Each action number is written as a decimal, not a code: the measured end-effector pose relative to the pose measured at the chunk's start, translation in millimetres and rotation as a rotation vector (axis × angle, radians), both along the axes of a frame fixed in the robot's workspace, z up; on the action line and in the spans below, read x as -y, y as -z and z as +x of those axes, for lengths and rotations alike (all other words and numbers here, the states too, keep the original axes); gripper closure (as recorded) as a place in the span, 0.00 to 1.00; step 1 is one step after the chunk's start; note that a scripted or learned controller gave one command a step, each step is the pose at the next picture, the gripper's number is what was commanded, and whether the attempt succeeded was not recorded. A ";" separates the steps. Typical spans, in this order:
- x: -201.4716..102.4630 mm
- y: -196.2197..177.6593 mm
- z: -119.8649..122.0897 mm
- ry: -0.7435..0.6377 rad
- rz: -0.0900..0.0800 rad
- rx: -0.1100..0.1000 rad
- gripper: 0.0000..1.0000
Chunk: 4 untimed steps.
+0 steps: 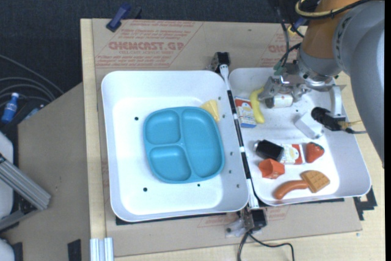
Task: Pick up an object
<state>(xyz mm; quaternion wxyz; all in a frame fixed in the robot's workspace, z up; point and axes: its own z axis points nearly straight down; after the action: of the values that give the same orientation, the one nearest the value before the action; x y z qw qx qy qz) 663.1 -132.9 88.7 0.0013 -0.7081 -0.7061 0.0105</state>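
Your arm (342, 33) enters from the right, grey with its orange band uppermost, wrist bent down over the far end of the right bin (357, 162). Your tool (282, 93) sits low there, just beside the banana (258, 108); you cannot tell its state or whether it has hold of anything.

Right bin, contents:
- banana, yellow, near the left wall, touching a small carton (245, 113).
- black block (268, 148), mid-bin.
- orange piece (271, 168), just below the block.
- strawberry (314, 151), toward the right.
- sausage (288, 188) and waffle piece (315, 180), touching, at the near edge.

Left bin (122, 192), contents:
- blue divided plate (182, 143), centred.
- yellow wedge (211, 108), at the plate's far right corner.

Both bins rest side by side on the counter (98, 70).
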 end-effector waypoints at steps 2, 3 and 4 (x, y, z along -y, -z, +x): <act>-25.6 -14.9 1.7 0.001 -0.004 -0.001 1.00; -43.5 -134.6 -51.7 -0.003 0.012 0.021 1.00; -63.2 -151.6 -118.0 -0.003 0.014 0.014 1.00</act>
<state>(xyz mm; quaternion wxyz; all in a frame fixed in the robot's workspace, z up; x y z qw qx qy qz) 545.1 -69.7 240.4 0.0014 -0.7071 -0.7071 0.0005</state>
